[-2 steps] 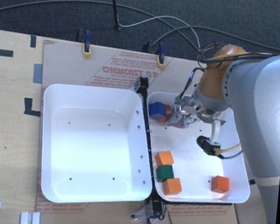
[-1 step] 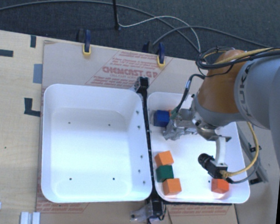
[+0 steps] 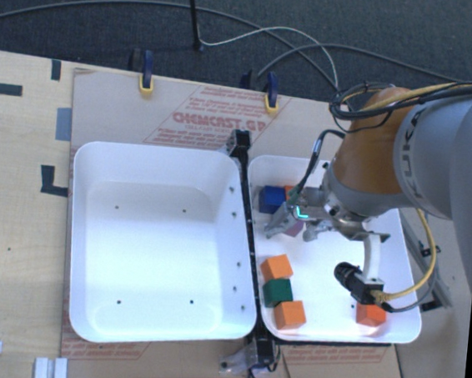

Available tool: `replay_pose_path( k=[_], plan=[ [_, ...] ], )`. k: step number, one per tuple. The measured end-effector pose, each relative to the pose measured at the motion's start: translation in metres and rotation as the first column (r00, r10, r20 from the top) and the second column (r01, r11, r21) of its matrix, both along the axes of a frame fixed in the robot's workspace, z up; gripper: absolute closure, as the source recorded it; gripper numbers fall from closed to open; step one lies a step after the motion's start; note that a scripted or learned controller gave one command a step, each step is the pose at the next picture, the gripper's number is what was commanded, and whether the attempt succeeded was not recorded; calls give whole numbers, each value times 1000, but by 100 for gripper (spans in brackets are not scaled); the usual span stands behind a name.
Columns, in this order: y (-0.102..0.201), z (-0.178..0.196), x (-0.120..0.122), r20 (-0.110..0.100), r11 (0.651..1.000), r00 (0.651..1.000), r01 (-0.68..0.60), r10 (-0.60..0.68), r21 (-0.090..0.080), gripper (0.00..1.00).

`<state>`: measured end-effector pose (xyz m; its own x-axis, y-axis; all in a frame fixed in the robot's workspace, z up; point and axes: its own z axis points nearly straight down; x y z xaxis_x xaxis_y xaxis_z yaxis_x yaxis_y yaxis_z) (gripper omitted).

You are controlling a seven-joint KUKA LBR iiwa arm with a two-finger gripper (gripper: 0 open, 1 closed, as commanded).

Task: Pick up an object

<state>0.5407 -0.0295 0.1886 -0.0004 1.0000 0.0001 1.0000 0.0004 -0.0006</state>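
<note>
Camera view: the table carries two shallow white bins side by side at centre frame, set on a cardboard sheet held by two clamps along its upper edge. The left bin sits left of centre; the right bin sits right of centre, the two rims touching along a dark divider. The arm enters from the right of the frame, grey with an orange band, and reaches down over the upper part of the right bin. The claw is low in that bin's upper left area, just beside a blue block; whether it is wide, narrow or closed on anything cannot be told from this angle. Nothing is seen between its tips. Below the claw, toward the bin's lower left, lie three blocks in a close group: an orange block, a green block touching it, and a second orange block nearest the lower rim. A red-orange block lies at the bin's lower right, near a black cylindrical fitting on the arm's cabling. Cables trail across the dark floor at the top of the frame.
</note>
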Motion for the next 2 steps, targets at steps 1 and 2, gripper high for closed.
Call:
replay_pose_path(
  k=[1, 2],
  plan=[
    [-25, -1, 96, 1, 1000, 1000, 1, -1, -1, 0],
    [-64, -82, 103, 12, 1000, 1000, -2, 2, -1, 0]
  ],
)
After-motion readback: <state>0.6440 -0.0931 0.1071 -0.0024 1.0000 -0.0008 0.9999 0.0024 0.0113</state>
